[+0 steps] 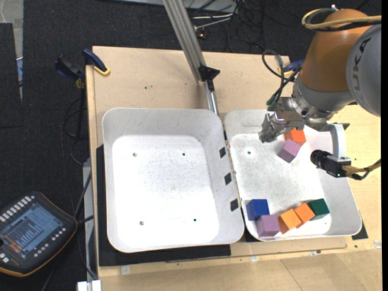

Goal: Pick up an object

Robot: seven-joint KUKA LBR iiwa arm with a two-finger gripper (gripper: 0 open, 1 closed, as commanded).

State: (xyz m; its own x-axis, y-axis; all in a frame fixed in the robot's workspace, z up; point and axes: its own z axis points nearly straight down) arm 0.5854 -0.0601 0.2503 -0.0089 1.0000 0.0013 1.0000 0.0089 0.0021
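light: bright and even | white bins: very bright, almost washed out, no hard glare | shadows: soft and faint, a dark one under the arm | floor: dark, hard to see into | sharpness: a bit grainy, small blocks still clear | edges: no bending
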